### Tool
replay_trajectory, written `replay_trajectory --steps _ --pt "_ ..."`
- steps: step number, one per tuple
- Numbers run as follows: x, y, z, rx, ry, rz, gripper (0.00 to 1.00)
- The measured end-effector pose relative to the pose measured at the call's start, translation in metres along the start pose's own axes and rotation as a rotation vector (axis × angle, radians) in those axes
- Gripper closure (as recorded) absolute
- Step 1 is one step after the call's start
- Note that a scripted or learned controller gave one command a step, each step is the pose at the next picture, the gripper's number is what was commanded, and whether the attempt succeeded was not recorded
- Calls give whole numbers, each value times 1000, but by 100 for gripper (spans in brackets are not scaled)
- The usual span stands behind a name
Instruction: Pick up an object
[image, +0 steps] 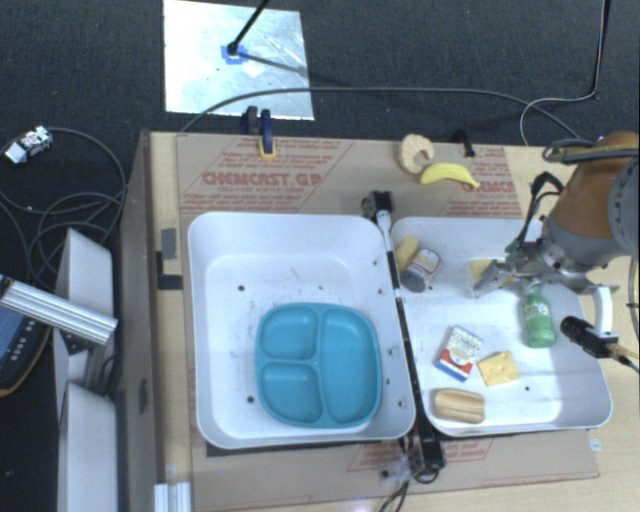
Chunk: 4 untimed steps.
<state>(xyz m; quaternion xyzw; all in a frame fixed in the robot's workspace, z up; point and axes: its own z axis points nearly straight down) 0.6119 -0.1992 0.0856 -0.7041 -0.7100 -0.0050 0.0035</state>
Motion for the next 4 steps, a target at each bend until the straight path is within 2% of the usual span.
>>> replay_trajectory --steps 1,2,3,4 --pt "-7 -51 -36 0 -13 7 0" --pt "-7 -68 1 1 -13 7 0" --pt "-7 -67 -10 -2 -14 7 100" --pt "69 -49 -47 0 -11 4 100"
